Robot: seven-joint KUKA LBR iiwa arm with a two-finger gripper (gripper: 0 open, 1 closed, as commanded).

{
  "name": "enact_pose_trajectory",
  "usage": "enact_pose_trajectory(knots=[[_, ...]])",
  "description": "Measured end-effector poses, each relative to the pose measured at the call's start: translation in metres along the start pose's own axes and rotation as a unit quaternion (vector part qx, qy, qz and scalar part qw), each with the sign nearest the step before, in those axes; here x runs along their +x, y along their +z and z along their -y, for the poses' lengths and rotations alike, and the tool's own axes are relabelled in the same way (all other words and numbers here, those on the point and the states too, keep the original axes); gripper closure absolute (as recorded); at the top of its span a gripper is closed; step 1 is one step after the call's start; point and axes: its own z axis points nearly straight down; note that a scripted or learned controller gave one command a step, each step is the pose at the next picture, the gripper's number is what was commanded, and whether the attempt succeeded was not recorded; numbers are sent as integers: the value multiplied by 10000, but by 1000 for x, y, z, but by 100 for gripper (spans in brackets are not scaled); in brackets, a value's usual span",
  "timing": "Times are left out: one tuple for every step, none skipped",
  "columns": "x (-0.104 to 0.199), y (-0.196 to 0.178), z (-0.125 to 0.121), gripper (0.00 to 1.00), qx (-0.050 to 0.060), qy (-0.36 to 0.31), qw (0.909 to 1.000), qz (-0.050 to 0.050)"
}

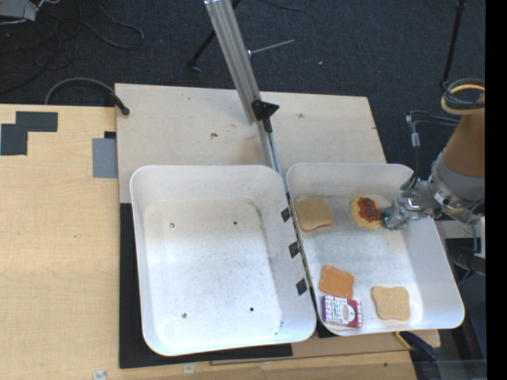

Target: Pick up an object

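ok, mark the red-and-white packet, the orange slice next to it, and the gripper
red-and-white packet [341, 311], camera view, middle of its printed face
orange slice [337, 280], camera view, centre of its top
gripper [394, 216], camera view, at its fingertips beside the yellow-and-red item [366, 210]

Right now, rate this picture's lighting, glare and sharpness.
Camera view: even, soft light, faint shadows only; the left bin and right bin show bright white with mild washout; the toast slices and red packet are soft-edged; the gripper beside the yellow-red item is blurry.
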Motion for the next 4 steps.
enact_pose_trajectory(knots=[[7,-54,6,100,-3,0,10000,2],[6,-97,5,100,-2,-1,10000,4],[62,-86,-16,100,24,-15,10000,-14],[106,-74,-27,100,35,-6,10000,-15]])
